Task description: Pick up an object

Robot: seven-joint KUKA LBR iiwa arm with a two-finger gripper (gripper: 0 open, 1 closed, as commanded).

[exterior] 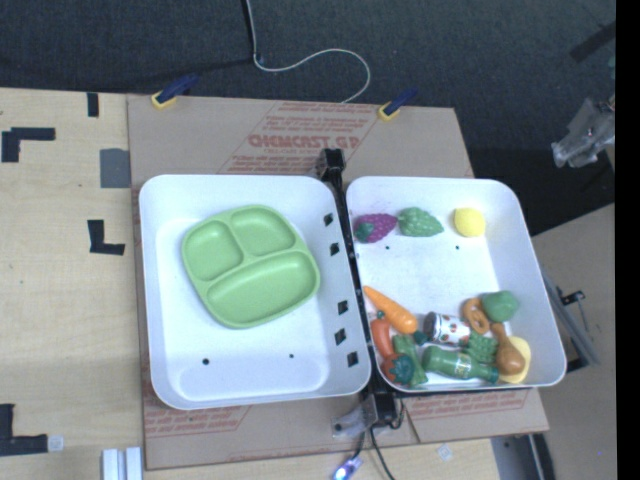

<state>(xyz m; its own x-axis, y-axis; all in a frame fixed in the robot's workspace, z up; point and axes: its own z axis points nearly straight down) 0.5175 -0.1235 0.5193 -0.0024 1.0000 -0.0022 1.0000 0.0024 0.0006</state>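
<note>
The right white bin (500, 258) holds all the toy food. Along its far wall lie a purple plastic grape cluster (375, 227), a green leafy plastic vegetable (419, 223) just beside it, and a yellow plastic lemon (469, 222) a little apart toward the right. In the near part an orange plastic carrot (391, 309) lies slanted beside the left wall, and a crowded heap sits against the near wall: a small white and brown bottle (446, 328), a green plastic cucumber (461, 365) lying flat, a brown pretzel-shaped piece (476, 317), a round green plastic piece (499, 305) and an orange-yellow plastic fruit (514, 356) at the right corner, all touching or nearly so.

The left white bin (170, 268) carries a light green plastic divided tray (250, 265), set at a tilt near its middle.

Both bins rest on a sheet of brown cardboard (290, 138) on the wooden worktop (55, 218).

A grey metal claw (583, 136) sits at the far right, well apart from the bins, over dark floor; whether it is clenched or released cannot be told.
</note>
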